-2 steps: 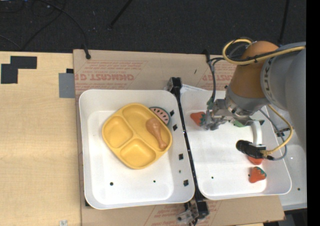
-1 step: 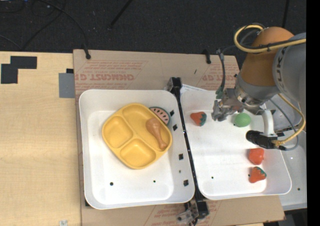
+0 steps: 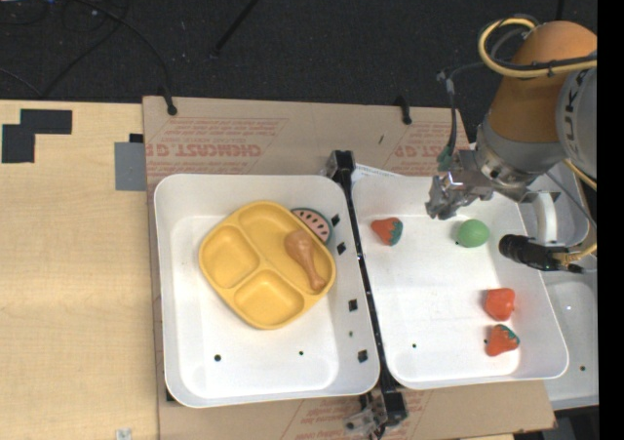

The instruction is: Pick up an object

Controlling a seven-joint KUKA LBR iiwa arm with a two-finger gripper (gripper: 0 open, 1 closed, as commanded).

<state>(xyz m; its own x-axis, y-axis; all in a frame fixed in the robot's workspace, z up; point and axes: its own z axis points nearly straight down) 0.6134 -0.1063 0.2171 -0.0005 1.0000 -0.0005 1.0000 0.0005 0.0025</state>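
Three strawberries; one green ball

Grey-bodied arm with rounded, smooth-shelled segments. Capped by a broad orange band, domed at the top and glossy under the light. Ringed by a yellow cable looping around the upper edge of the orange dome. Trimmed below the orange with a darker grey collar, then a paler grey flange. Marked with dark lettering on the grey shell at far right, cut off and unreadable. Tipped by a small dark metallic pincer, blocky and mechanical, with thin dark wires running up along its left side. Too blurred to show screws or finer markings.
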